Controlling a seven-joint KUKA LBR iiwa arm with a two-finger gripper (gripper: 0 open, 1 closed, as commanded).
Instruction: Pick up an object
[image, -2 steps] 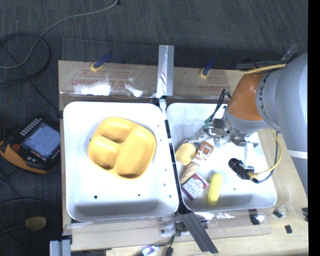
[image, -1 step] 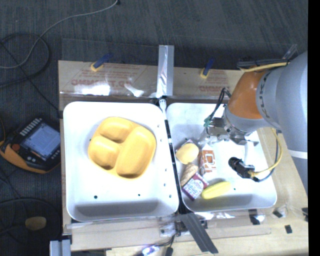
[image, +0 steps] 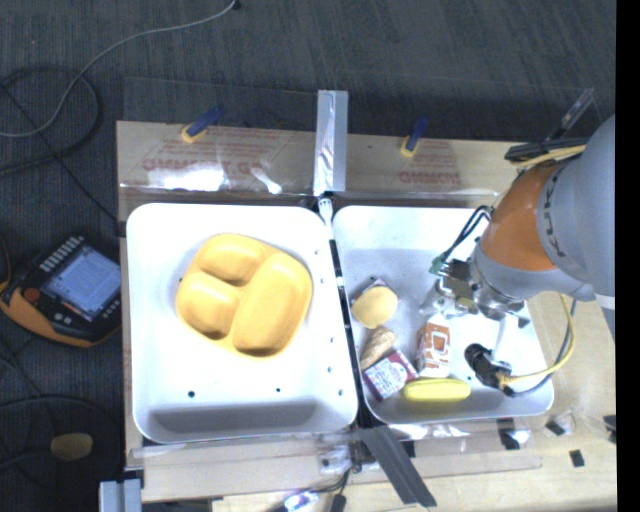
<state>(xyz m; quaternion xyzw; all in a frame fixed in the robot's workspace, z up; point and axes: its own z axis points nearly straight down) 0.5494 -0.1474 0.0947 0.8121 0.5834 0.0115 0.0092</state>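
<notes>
I see dark carpet around a bench with two white bins. The left bin (image: 150, 300) holds a big yellow lumpy piece (image: 243, 293). In the right bin (image: 400, 235) lie a pale round (image: 375, 305), a carton (image: 434, 346), a purple packet (image: 388, 377) and a yellow bar (image: 437, 390). My gripper (image: 470, 305) hangs just beside the carton; I cannot tell its state

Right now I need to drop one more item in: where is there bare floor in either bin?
In the right bin, the far half above the round yellow piece is bare. Its near edge is crowded: orange carton, small packet, banana, with the tool there too. In the left bin, bare floor rings the big yellow block, widest along the near side.
</notes>
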